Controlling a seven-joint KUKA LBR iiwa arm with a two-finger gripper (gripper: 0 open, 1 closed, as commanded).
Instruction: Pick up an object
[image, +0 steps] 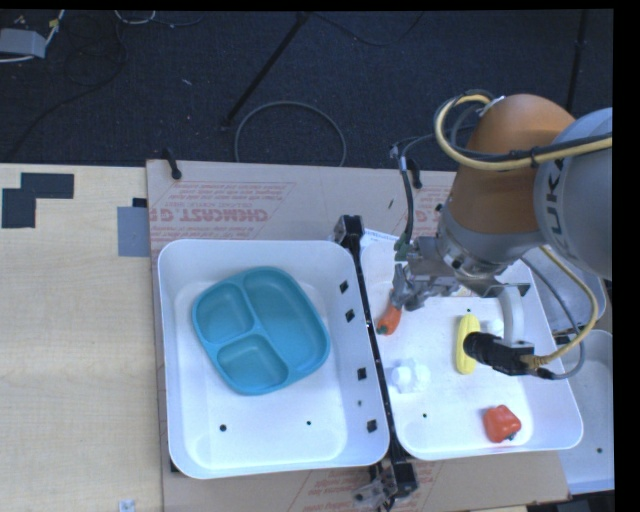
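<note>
My gripper (396, 308) hangs over the left side of the right bin (560, 440), close to the divider between the bins. A small orange thing (389, 321) sticks out from between its fingertips, and the fingers are shut on it. A yellow, banana-like thing (465, 343) lies in the right bin to the gripper's right. Near that bin's front right corner sits a red-orange block (502, 423). A small white lump (407, 377) rests on the bin floor just below the gripper.
A blue divided plate (260, 328) lies in the left bin (200, 440). A black divider rail (365, 340) runs between the two bins. The arm's grey and orange body (510, 180) looms over the right bin's back half.
</note>
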